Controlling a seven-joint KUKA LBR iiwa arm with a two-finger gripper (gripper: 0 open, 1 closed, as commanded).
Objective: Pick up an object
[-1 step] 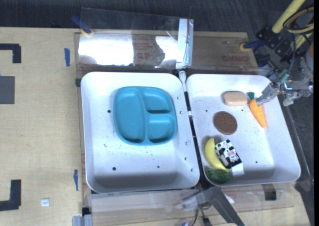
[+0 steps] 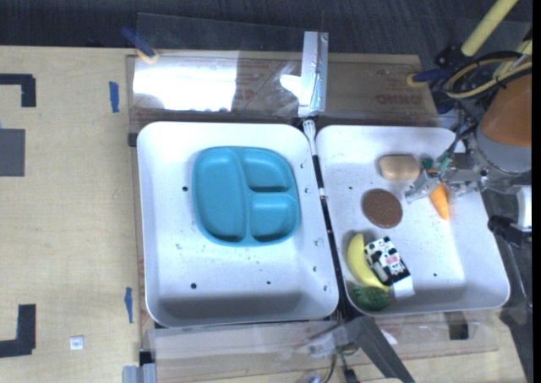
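Carrot just beside fingers

Count: 2 bins; 1 blue tray; 1 banana; 1 carrot; 1 bread roll; 1 brown disc; 1 cow toy.

Blue divided plate in left bin; clear sheet behind bins.

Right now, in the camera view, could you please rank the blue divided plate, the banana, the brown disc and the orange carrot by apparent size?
1. blue divided plate
2. banana, partly covered by a black-and-white toy
3. brown disc
4. orange carrot, smallest, though the arm may hide part of it
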